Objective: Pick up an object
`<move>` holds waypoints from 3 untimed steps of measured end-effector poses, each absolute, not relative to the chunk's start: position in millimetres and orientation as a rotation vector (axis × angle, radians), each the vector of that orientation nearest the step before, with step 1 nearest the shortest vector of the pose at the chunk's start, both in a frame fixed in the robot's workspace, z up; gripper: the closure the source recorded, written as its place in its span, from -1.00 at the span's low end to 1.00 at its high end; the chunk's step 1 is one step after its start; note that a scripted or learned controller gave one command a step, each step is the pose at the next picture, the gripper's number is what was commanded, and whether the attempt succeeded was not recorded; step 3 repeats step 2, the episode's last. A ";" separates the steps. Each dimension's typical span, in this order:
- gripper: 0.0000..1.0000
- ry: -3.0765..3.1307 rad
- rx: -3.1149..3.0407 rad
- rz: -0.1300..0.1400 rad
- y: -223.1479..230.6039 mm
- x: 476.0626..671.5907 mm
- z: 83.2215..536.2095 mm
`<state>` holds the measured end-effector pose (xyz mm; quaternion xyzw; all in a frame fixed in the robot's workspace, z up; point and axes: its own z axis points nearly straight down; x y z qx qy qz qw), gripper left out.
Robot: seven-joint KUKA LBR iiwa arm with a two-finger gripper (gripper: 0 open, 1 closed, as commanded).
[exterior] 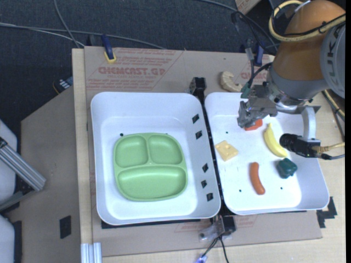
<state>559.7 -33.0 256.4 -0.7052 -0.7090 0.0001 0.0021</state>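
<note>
plywood bench, two white bins: in the right white bin [307, 199], near its far edge, small orange-red object [253, 125] directly beneath grey two-finger gripper [250, 118]; finger spread cannot be told.

Single fixed overhead cam, tilted down at a slant over the counter [137, 70]. Mid distance: both white bins fit whole in frame, left bin [104, 147] center-left, right bin [307, 196] toward the right side. Dark floor fills the top and left margins. Arm [307, 43] comes in from upper right, close to the lens and bulky.
</note>
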 end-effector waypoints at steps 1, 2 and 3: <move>1.00 -2.223 -2.213 0.002 11.7 565.0 244.5; 1.00 -2.225 -2.210 0.002 71.2 567.1 230.5; 1.00 -2.225 -2.210 0.002 71.2 567.1 230.5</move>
